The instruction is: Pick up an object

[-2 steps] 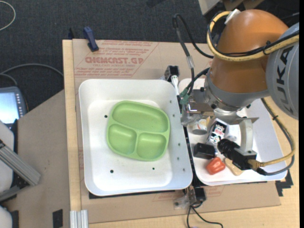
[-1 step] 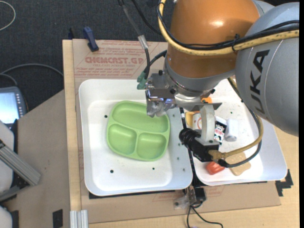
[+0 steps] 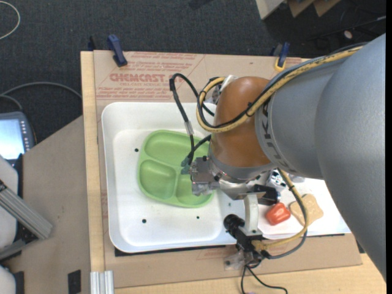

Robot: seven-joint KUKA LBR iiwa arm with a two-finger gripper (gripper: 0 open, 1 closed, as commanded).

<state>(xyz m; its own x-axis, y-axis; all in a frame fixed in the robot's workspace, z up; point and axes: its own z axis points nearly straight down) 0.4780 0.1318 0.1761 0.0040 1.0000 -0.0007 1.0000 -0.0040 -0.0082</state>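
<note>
Left bin (image 3: 122,182): green divided plate (image 3: 162,167) lying flat near centre. Hand (image 3: 199,182) low over plate's right rim, touching or just above; jaw state hidden by wrist, cannot tell. Right bin (image 3: 331,225): red piece (image 3: 277,214) and tan piece (image 3: 311,208) just beside each other, near arm. Step judged: descent for grasp on plate rim. Next: close on rim, then lift straight; thin edge, slip likely.

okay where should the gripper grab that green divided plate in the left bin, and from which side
Probably the raised outer rim of the green divided plate, on its left edge, coming straight down from above. The plate lies flat on the floor of the left bin, so only its thin rim offers something to pinch. That left edge has bare bin floor beside it, while the arm covers the right side.
</note>
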